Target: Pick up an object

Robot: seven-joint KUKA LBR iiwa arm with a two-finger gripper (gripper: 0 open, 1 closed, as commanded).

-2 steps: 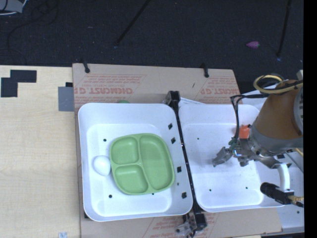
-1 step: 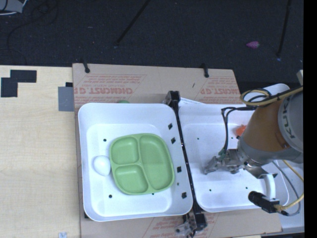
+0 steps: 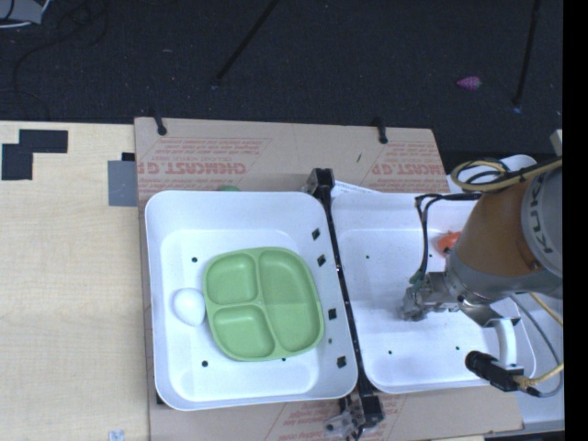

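Observation:
In the left bin (image 3: pixel 175 219) lies a green three-compartment plate (image 3: pixel 262 303), and a small white ball (image 3: pixel 189 306) rests against its left edge. My gripper (image 3: pixel 415 306) is low in the right bin (image 3: pixel 386 366), close to the bin's floor at its middle. The arm and its orange band cover the bin's right part. A small orange thing (image 3: pixel 447 241) peeks out just left of the arm, near the bin's back. Nothing shows between the fingers from this angle.
A black divider (image 3: pixel 335 288) runs between the two bins. Cables loop over the right bin's back right corner (image 3: pixel 478 173). Cardboard (image 3: pixel 276 159) lies under both bins, and a pale wooden bench top (image 3: pixel 64 292) stretches to the left.

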